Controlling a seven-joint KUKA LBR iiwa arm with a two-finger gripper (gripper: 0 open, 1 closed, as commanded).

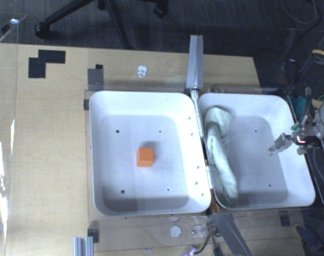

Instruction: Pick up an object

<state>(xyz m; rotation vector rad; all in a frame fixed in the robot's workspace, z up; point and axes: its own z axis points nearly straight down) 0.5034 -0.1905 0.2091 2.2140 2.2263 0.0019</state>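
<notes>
Approach step: the end effector (282,143), its grip state indiscernible, hovered at the right bin's (258,103) edge, near the white cloth (219,151); the orange cube (145,157) lay in the left bin (135,103), so grasping required descent first.

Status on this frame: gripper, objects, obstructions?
Gripper over right bin, near its right edge. Orange block lies in left bin. White cloth along right bin's left wall.

Orange cube (145,157) left bin (106,196); cloth (219,151) right bin (295,196).
</notes>
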